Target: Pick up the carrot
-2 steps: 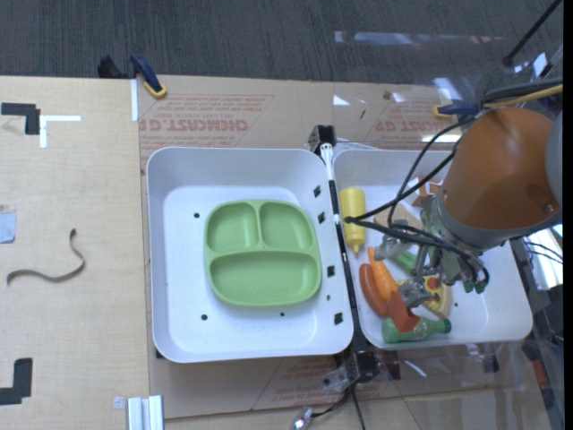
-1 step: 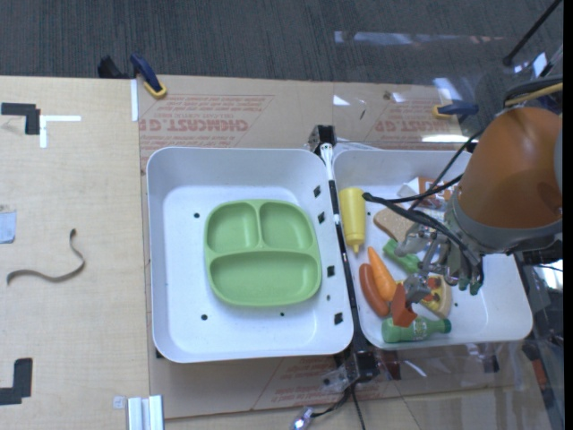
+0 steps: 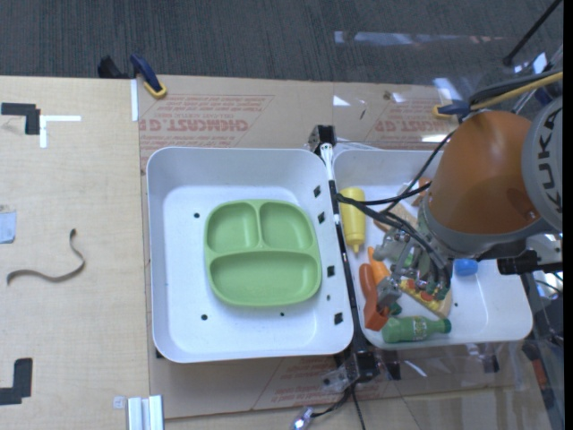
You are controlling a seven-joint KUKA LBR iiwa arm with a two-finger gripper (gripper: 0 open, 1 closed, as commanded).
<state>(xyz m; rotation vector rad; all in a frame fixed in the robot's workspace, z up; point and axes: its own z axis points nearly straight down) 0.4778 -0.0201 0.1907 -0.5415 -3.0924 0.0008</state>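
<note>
The carrot (image 3: 369, 292) is an orange, elongated piece lying near the left wall of the right bin (image 3: 501, 316), pointing toward the bin's front. My gripper (image 3: 392, 287) is low in that bin, right beside the carrot and partly over its right side. The grey arm with its orange band (image 3: 483, 182) covers the bin's middle and back. Where the gripper meets the carrot is hidden by the wrist and its cables.
A yellow squeeze bottle (image 3: 354, 218) lies behind the carrot along the same wall. A green bottle (image 3: 416, 328) lies at the bin's front, a colourful packet (image 3: 428, 294) and a blue object (image 3: 465, 266) to the right. The left bin (image 3: 170, 312) holds a green divided plate (image 3: 263, 252).
</note>
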